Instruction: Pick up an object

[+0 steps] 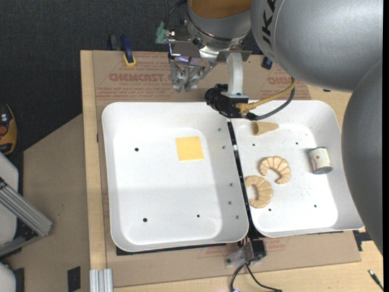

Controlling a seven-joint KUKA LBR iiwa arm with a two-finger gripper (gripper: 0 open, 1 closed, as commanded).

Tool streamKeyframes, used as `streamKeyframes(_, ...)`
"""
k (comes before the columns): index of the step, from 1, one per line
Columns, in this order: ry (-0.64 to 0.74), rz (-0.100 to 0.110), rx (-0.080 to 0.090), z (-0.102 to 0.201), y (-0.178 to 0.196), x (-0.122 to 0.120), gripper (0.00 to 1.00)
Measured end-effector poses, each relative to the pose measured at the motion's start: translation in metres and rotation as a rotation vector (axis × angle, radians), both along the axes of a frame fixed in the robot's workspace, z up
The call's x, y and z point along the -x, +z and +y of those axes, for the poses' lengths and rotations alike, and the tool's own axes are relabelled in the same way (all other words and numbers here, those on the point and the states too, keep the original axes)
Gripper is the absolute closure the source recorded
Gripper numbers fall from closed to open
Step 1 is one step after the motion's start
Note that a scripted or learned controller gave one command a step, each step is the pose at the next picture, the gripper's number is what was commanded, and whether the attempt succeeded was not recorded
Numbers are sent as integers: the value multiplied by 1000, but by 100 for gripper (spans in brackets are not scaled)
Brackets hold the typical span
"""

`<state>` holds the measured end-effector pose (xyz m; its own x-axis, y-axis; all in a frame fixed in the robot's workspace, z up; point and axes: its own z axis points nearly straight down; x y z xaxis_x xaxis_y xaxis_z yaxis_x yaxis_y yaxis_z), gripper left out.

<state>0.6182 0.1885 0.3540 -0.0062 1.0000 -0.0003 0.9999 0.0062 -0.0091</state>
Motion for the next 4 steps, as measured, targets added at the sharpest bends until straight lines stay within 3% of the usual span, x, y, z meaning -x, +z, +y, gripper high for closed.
streamKeyframes(1, 0, 3, 1, 39, -70, 57, 100)
streamKeyframes(2, -4, -30, -8, 36, 188, 44, 100)
streamKeyframes(3, -3, 4, 4, 36, 92, 96, 100)
streamKeyframes(4, -9, 5, 6, 35, -45, 48, 100)
